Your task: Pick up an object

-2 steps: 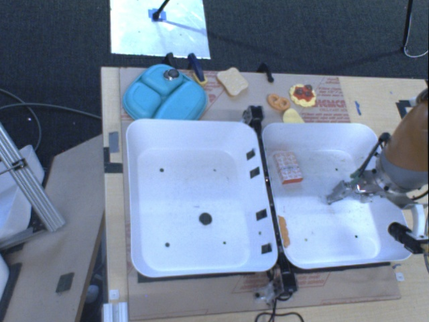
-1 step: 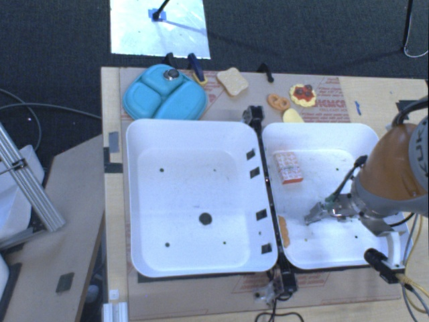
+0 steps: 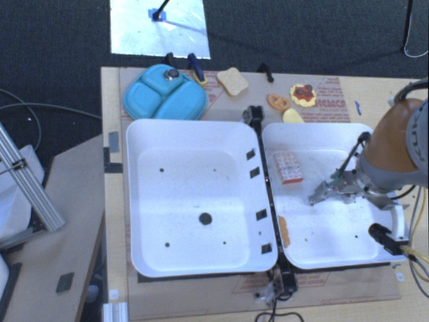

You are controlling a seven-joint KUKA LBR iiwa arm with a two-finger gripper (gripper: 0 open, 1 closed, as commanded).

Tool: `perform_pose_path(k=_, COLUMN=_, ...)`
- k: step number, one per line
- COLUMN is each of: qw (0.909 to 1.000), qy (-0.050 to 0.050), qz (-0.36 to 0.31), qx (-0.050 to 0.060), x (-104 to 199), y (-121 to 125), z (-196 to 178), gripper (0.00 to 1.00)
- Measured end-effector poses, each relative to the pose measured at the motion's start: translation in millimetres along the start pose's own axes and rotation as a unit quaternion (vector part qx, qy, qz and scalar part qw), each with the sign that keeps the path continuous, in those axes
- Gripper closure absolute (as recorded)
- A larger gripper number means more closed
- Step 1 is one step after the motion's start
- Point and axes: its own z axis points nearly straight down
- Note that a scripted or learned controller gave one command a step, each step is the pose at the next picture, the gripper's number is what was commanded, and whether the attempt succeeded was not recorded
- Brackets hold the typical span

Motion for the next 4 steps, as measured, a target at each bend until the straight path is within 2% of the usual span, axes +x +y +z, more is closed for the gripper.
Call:
perform_pose_path(k=1, qw=1.0, qy=-0.002, qz=0.0, qx=-0.005, x=-1, y=1, z=-13, gripper=1.0)
perform_pose_path(k=2, qw=1.0, qy=-0.001, qz=0.002, qx=-0.007, x=-13, y=-40, z=-2, gripper=1.0)
perform_pose_path(k=3, qw=1.0, qy=0.003, qz=-0.006, qx=-0.002, x=117, y=-50, z=-102, gripper=1.0)
perform_pose_path(k=4, qw=1.0, qy=0.002, qz=-0.004, qx=0.0, x=190, y=8, z=-97, gripper=1.0)
